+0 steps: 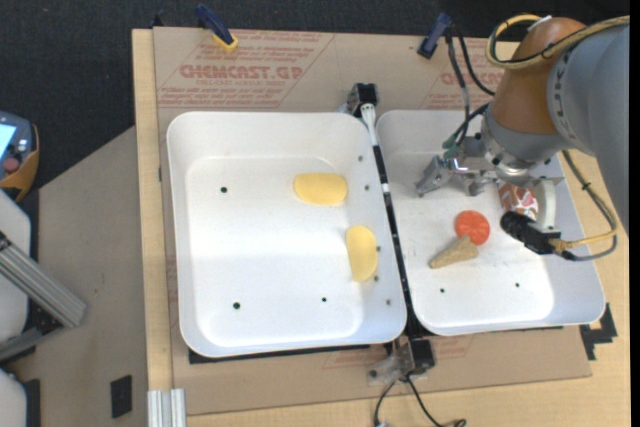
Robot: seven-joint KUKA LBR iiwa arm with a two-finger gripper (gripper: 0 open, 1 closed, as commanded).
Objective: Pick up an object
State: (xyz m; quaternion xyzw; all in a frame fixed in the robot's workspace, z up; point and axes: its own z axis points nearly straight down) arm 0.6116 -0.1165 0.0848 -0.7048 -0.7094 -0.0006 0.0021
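Observation:
My gripper (466, 175) hangs low over the back part of the right bin (520, 300), under the grey arm with its orange band (530, 65). A toy ice-cream cone (462, 241), orange-red ball on a tan cone, lies on the bin floor just in front of the gripper and apart from it. A small red and white object (521, 201) sits right beside the gripper's right side, partly hidden by the wrist. In the left bin (200, 215) lie two yellow pieces, one (320, 188) near the middle and one (361, 252) against the right wall.
A black divider (385, 205) runs between the bins. A black part with a yellow cable (540, 237) hangs from the arm over the right bin. Blue clamps (216, 27) hold the cardboard base at the back.

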